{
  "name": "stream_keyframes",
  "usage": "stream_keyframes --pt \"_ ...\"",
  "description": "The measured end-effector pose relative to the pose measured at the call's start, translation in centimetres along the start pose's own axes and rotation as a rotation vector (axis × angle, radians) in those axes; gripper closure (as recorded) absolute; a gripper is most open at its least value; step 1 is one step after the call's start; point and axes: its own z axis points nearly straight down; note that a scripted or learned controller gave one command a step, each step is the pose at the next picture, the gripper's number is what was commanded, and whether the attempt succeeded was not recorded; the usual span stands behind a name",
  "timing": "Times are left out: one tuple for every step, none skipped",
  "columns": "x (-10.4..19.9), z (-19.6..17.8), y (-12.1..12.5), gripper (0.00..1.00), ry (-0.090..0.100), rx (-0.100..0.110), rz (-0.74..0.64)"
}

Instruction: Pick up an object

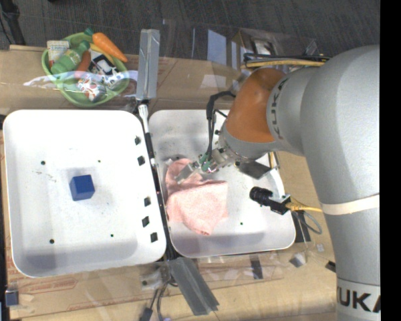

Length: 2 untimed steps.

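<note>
**Camera view: pink cloth in the right bin, hand at its far end**

A crumpled pink cloth (pixel 198 207) lies in the left half of the right bin (pixel 254 227), close to the wall shared with the neighbouring bin. Its long axis runs roughly from the bin's far side to its near side, leaning slightly rightward toward the near end. The far end is narrower and bunched up, and the near end spreads wider and flatter.

The hand (pixel 206 164) sits at that narrow far end, on or just above the cloth; which of the two cannot be told. Whether the hand is wide or narrow cannot be told either, and no cloth is seen lifted.

The arm (pixel 334 132) reaches in from the right, angled down and leftward, with its orange band (pixel 250 112) above the bin's far half.

In the left bin (pixel 73 139) a blue cube (pixel 82 186) sits alone, well apart from the hand. On the table (pixel 17 72) behind that bin stands a green bowl (pixel 77 99) of toy food.
</note>
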Motion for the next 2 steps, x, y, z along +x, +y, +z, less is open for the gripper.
stream_keyframes --pt "2.0 0.1 -0.2 0.00 0.002 0.002 0.017" --pt "2.9 0.1 -1.8 0.00 0.002 0.002 -0.003"
